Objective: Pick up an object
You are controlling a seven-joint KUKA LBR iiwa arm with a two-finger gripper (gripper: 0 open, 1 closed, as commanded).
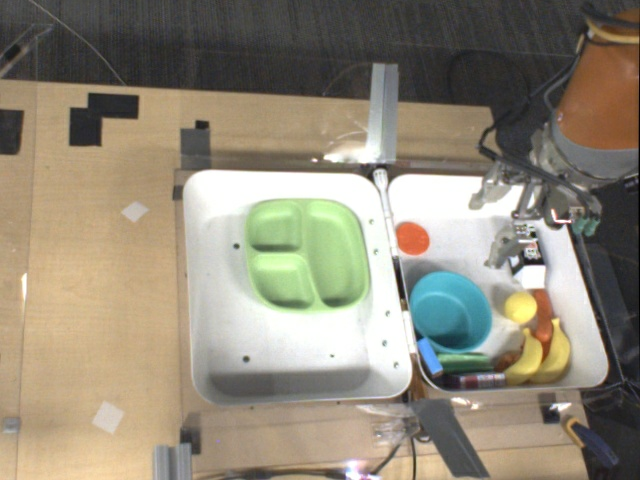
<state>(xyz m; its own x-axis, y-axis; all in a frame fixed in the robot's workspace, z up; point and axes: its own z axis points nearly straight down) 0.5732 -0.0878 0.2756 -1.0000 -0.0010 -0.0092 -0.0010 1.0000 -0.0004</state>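
Pale wooden bench (90, 298) bears two white bins (215, 368), dark carpet behind.

Wood bench (100, 298), 2 white bins side by side: left bin (215, 368), right bin (450, 213)

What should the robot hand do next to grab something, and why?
Probably lower the end effector a little toward the yellow ball just beneath it in the right bin. It hangs above bare bin floor with nothing between its fingers, and the ball looks like the closest thing, less crowded than the bananas and markers.
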